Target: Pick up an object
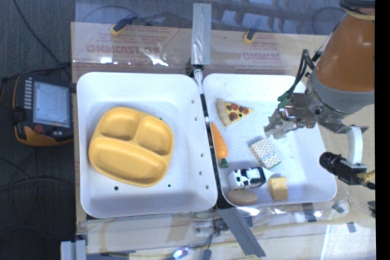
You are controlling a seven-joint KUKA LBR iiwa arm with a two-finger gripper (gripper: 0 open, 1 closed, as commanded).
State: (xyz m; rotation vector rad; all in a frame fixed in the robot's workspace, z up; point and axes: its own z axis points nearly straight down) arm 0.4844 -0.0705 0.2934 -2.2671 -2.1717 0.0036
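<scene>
Gripper (278, 126) hangs over the right bin (304, 192), just above the patterned square (265, 153); whether its blurred fingers are apart or together is unclear. Left of the square lies the carrot (219, 142), its top against the bin's wall.

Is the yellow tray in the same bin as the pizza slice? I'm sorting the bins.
No: the yellow tray lies in the left bin, while the pizza slice lies in the right bin.

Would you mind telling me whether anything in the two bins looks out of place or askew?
Nothing looks spilled or damaged. The carrot lies tight along the right bin's left wall, and the yellow tray sits at a slant in the left bin.
</scene>
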